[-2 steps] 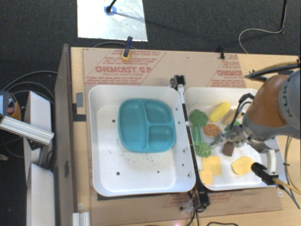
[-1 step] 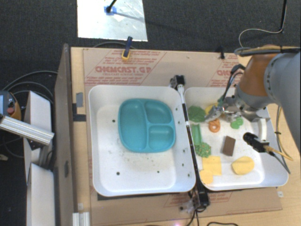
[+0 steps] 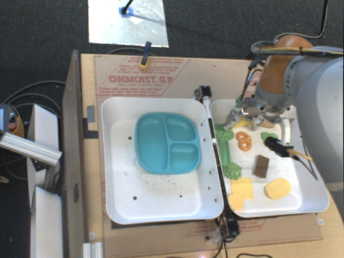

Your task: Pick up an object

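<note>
- a bench (image 3: 140, 79) topped with printed cardboard bears two white bins side by side, with dark carpet around it.
- nearest in the right bin (image 3: 309, 198) lie two flat yellow slices (image 3: 240, 190), overlapping, and just beside them a yellow rounded piece (image 3: 278, 188).
- a little further back a brown block (image 3: 262, 166) stands apart from both.
- green pieces (image 3: 226, 150) run along that bin's left wall; their shapes blur together.
- an orange pretzel shape (image 3: 244, 141) lies between the green pieces and me.
- my gripper (image 3: 248, 117) hangs over the far left part of the right bin, near the pretzel shape; whether it is spread or closed i cannot tell, and i see nothing held in it.
- something pale yellow peeks out beneath me, too hidden to name.
- my arm (image 3: 314, 95) covers the bin's far right corner.
- the left bin (image 3: 115, 160) holds a teal divided plate (image 3: 167, 143).
- furthest off, a silver sheet (image 3: 128, 13) lies on the carpet, its top cut off.
</note>
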